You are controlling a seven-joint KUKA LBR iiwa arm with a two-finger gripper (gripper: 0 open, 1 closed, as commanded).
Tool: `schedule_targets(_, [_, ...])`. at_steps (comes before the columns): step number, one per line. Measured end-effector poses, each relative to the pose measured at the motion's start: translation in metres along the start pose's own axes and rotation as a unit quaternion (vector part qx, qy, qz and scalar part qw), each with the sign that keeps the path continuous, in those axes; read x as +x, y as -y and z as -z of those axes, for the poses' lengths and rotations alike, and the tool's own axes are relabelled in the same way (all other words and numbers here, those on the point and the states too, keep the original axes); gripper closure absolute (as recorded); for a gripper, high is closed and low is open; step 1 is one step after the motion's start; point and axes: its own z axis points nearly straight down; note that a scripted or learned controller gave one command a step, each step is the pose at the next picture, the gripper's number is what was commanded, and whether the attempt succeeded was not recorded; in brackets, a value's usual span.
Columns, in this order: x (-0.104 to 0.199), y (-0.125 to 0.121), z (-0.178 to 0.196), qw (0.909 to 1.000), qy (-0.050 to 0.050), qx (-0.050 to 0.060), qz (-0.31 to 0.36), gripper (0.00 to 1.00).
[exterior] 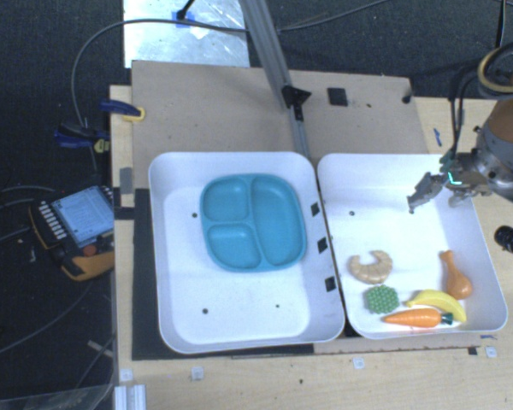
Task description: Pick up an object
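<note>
Croissant (371, 266) lies well below-left of pincer (427, 192); apart.

I see two white bins: the left bin (239, 314) carries a light blue divided plate (252, 221), the right bin (385, 195) a tan croissant (372, 266), a green dotted broccoli piece (381, 298), a yellow banana (438, 301), an orange carrot (412, 318) and an orange-brown drumstick (455, 274). The desk (214, 109) is plain tan cardboard. The arm (504, 135) is grey with an orange band.
</note>
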Motion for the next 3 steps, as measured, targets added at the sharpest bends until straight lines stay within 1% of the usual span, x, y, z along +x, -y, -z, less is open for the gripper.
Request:
schedule_targets(1, [0.000, -0.001, 0.001, 1.0000, 0.000, -0.001, 0.000, 0.00])
schedule_targets(3, [-0.009, 0.002, -0.085, 1.0000, 0.000, 0.001, -0.002, 0.00])
